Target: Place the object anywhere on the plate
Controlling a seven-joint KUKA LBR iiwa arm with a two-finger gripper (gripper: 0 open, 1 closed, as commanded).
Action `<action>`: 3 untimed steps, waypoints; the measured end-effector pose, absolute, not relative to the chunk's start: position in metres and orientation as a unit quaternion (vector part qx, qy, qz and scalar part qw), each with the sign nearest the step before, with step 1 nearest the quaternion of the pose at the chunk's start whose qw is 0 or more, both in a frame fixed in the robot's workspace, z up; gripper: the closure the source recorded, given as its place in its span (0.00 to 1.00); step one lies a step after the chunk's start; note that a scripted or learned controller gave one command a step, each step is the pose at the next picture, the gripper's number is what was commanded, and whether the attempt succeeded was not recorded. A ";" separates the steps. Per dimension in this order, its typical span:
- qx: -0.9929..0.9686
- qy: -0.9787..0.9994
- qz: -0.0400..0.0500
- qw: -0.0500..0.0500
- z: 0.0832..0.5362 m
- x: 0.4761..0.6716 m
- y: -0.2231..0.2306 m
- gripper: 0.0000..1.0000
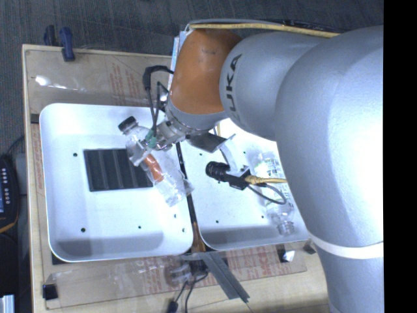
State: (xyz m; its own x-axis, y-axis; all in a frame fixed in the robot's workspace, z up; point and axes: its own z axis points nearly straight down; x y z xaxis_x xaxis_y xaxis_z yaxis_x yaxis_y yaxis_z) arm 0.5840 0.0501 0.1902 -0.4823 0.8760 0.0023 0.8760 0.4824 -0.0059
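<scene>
Two white bins sit side by side on the bench as the grey arm (313,109) reaches in from the right. Its gripper (163,137) hangs over the right side of the left bin (49,175), directly above a clear plastic bottle (154,166) with an orange label. Whether the gripper is open or closed cannot be told. The bottle lies aslant just beside the right edge of the dark ribbed plate (117,169). Crumpled clear plastic (273,168) lies in the right bin (228,233).
</scene>
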 end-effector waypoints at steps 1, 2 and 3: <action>-0.403 -0.915 0.001 0.000 0.256 0.630 0.051 1.00; -0.315 -0.949 0.001 0.002 0.191 0.614 0.079 1.00; -0.315 -0.949 0.001 0.001 0.192 0.615 0.079 0.00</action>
